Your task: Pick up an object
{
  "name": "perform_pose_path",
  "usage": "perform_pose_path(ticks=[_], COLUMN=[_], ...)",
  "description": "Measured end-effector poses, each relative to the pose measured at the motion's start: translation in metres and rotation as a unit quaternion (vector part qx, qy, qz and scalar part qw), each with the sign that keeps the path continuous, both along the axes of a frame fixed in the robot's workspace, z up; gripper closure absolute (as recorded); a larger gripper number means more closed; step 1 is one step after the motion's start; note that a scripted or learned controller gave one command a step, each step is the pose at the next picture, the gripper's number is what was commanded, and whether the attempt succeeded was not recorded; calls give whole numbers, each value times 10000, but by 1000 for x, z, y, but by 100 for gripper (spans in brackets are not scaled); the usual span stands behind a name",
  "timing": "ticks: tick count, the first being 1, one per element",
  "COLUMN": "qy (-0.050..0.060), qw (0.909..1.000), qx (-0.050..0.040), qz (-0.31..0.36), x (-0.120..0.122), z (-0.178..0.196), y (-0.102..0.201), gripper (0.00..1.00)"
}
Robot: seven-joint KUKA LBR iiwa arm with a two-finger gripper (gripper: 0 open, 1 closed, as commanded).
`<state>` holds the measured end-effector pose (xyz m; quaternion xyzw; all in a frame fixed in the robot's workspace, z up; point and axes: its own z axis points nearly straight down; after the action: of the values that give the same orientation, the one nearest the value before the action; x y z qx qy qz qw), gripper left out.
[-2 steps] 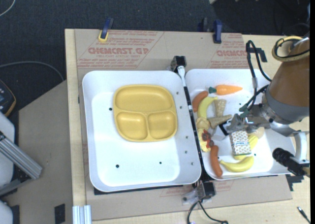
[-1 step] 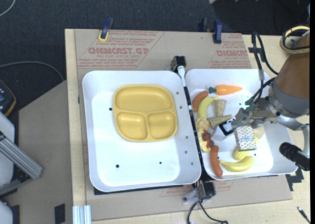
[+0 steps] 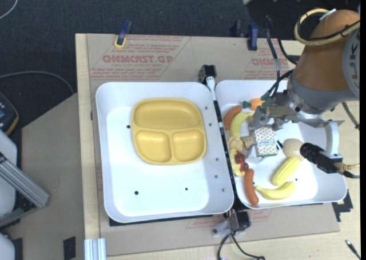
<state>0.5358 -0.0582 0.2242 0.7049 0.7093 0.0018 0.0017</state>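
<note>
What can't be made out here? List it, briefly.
- Pincer: the arm's wrist covers it in the camera view, so its grip is unclear.
- Small items by the right bin's left wall: too small and jumbled to name.
- Arm: cut off by the right edge.

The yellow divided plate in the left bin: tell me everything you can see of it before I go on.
The yellow divided plate is a rounded-corner tray of matte, plastic-looking material, moulded with three compartments: one wide one on the far side, two smaller ones on the near side. It lies flat and right side up on the floor of the left bin, in its upper middle, apart from the walls. Its compartments hold nothing.
</note>
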Motion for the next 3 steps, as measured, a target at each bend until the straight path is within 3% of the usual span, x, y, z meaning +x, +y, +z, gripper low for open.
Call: perform_pose_path(ticks=[1, 2, 3], qy=[5, 5, 28], qw=[10000, 10000, 10000], qx=[0, -4, -2], qz=[-6, -21, -25], x=[30, 52, 50], z=[-4, -3, -5], y=[33, 36, 37], gripper=[100, 100, 100])
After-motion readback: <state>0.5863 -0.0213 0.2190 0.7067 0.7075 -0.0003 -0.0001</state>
